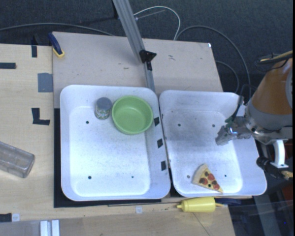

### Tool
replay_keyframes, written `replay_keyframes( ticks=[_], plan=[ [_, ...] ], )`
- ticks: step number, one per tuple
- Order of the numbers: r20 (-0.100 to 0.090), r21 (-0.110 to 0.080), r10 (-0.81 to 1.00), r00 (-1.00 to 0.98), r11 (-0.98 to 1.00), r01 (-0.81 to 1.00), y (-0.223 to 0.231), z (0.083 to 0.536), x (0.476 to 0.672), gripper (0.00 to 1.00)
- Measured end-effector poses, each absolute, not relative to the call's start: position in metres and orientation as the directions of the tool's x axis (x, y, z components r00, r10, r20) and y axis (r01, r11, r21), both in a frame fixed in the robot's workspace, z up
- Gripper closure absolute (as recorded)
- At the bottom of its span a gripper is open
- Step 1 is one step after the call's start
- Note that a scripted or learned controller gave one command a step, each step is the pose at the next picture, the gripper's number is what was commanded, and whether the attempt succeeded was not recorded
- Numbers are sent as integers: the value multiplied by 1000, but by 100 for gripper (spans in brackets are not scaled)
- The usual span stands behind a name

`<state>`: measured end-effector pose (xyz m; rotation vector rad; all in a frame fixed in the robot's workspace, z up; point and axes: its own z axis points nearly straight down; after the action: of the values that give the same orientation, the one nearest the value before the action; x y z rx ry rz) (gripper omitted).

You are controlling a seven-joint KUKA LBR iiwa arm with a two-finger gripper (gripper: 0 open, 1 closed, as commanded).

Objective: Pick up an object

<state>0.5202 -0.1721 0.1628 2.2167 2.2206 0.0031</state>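
Down in the camera view, 2 white bins are seen side by side on the desk (186,63). The gripper (225,134) is seen low over the right bin (196,100), near its right wall, at the end of the 1 arm (273,100). Whether it is open or closed cannot be told, and nothing is seen held in it. The nearest thing to pick is judged to be the toy pizza slice (207,178). It lies in the same bin, toward the front edge and a little left of the gripper, with its long side running from upper left to lower right. The left bin (73,146) holds a green bowl (132,114) with a small grey can (103,107) touching its left side. A yellow bottle (196,205) lies on the desk just outside the front of the right bin.
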Motion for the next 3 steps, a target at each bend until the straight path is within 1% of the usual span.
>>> replay_keyframes(
  ticks=[1, 2, 3],
  plan=[
    [-2, 5, 1000, -3, 3, 1000, -164, 222, 524, 100],
    [0, 1, 1000, -1, 1, 1000, -163, 236, 524, 100],
    [1, -2, 1000, -6, 6, 1000, -111, 225, 519, 100]
  ],
)
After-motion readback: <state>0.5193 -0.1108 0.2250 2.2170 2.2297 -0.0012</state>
